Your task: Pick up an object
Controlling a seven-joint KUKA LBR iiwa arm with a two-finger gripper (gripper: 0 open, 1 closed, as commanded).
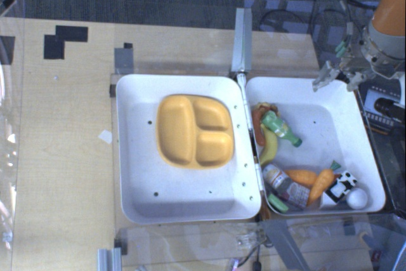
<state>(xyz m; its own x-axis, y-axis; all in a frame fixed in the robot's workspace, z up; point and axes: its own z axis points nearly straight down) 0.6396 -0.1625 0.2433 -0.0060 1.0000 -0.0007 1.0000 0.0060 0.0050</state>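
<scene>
I see the gripper hovering over the right bin's upper right corner, fingers spread apart and holding nothing. The pickable clutter sits lower in that bin: a green bottle, banana, carrots. A yellow divided tray fills the left bin.

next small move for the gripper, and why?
Probably travel toward the lower left of the view and start descending. The gripper sits over the top right rim of the right bin, above bare floor, with nothing between its fingers. The pickable things, the green bottle, banana and carrot, are bunched along the bin's left and lower sides.
</scene>
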